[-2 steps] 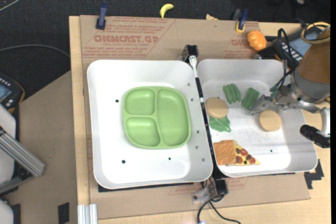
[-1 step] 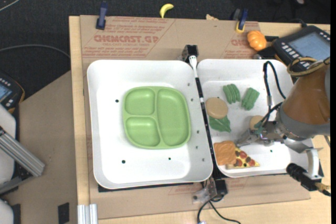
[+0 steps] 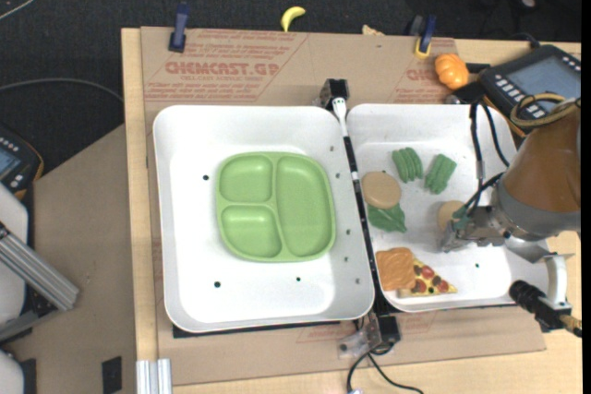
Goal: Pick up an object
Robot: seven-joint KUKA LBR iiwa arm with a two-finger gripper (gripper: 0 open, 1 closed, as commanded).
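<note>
1. Your pincer sits low in the right bin, tips down beside a small tan piece. I cannot tell how wide it stands, nor whether it grips anything; the dark tips blur against the bin floor.
2. The likeliest target, I judge, is that tan piece: it lies just above the tips, touching or nearly so.
3. Other choices crowd the same bin: two green pieces toward the far side, a tan disc resting against a green leafy bit near the left wall, and a pizza slice at the near edge.
4. Things cluster left and near, so the arm, coming in from the right, meets the tan piece first.
5. Open room: bare floor lies right of the pincer and between it and the pizza slice, enough for a straight lift.
6. Edges: the near wall is close below the slice; the divider between the bins stands well apart from the pincer.
7. The left bin holds a green tray in its middle, with free floor all round.
</note>
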